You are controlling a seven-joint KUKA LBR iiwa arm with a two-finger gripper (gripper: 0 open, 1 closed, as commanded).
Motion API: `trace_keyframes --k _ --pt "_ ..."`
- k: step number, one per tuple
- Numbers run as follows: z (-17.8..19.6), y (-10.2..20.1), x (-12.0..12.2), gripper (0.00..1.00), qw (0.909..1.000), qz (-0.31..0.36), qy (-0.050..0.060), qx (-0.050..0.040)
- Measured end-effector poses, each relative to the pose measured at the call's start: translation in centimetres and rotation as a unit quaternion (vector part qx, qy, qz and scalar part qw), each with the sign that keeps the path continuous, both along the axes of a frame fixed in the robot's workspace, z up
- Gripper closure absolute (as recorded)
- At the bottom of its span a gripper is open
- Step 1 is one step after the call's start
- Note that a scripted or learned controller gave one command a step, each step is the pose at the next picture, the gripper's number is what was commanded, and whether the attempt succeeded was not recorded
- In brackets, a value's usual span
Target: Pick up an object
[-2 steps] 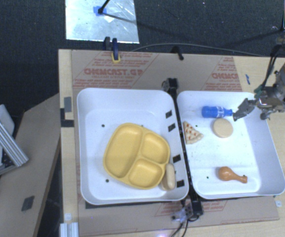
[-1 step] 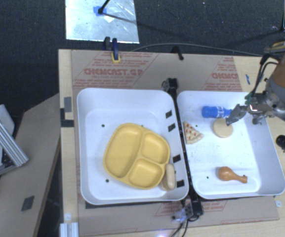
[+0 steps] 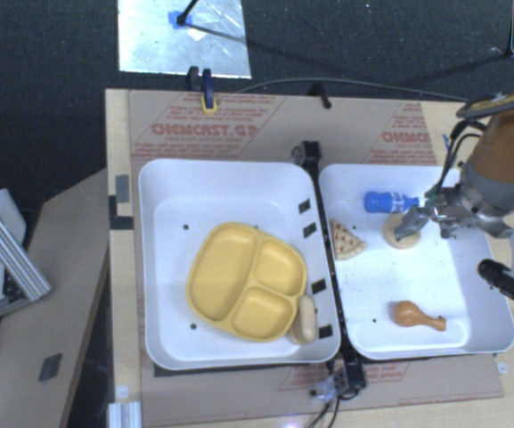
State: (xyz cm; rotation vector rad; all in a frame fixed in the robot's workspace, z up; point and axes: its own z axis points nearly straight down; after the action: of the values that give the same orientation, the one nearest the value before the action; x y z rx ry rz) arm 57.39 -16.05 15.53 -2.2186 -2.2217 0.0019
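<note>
In the right bin [image 3: 479, 328], my gripper [image 3: 409, 226] hangs low over a round tan disc [image 3: 399, 237] near the bin's back, and covers part of it. A blue bottle [image 3: 387, 202] lies on its side just left of the gripper, at the back wall. Against the bin's left wall rests a pizza slice [image 3: 346, 240]. A brown drumstick [image 3: 416, 315] lies near the front. Nothing shows as lifted off the bin floor.
The left bin [image 3: 172, 194] holds a yellow divided plate [image 3: 246, 280], with a beige bread-like piece [image 3: 305, 318] at its front right corner. A black divider [image 3: 324, 257] runs between the two bins. The arm comes in from the right over the right bin's rim.
</note>
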Motion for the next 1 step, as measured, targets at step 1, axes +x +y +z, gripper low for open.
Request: trace_keyframes --k 1 --pt "-5.56 0.23 0.95 0.00 1.0000 0.002 0.000 0.0001"
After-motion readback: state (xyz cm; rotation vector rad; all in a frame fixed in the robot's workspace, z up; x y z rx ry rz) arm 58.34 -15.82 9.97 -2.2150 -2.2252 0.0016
